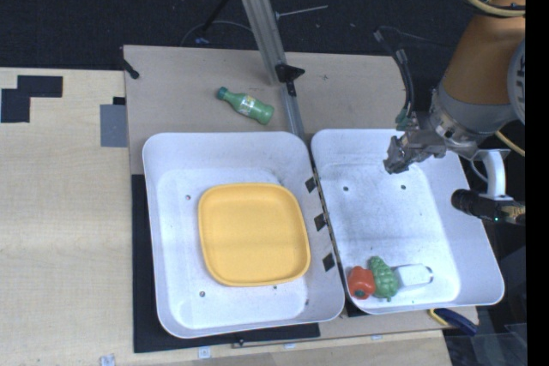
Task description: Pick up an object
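My gripper (pixel 397 162) hangs over the upper right part of the right bin (pixel 403 210), with nothing seen between its fingers. At that bin's near edge lie a red object (pixel 361 281), a green knobbly object (pixel 383 277) and a white object (pixel 413 276), close together. They lie well below the gripper in the view. A yellow square plate (pixel 253 232) rests in the left bin (pixel 171 184).
A green bottle (pixel 245 105) lies on the bench behind the left bin. A slanted aluminium rail (pixel 264 13) rises from the bench between the bins' far ends. Black clips (pixel 320 219) sit along the divide between the bins.
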Motion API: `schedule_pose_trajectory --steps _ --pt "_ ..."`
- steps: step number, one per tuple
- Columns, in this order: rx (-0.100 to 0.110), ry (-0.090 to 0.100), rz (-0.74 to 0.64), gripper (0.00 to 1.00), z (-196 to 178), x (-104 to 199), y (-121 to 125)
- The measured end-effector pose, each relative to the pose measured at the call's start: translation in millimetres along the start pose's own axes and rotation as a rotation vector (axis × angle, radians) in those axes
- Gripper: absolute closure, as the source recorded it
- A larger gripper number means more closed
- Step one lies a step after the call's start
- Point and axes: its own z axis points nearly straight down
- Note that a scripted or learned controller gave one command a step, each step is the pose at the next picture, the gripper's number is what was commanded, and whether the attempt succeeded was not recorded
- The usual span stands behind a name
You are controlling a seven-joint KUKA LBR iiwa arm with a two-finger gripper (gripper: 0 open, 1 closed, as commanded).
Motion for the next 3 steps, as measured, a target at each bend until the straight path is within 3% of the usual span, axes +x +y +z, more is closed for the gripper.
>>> schedule_pose_trajectory --steps 3 --pt "0.000 0.000 -0.001 1.00 16 164 -17"
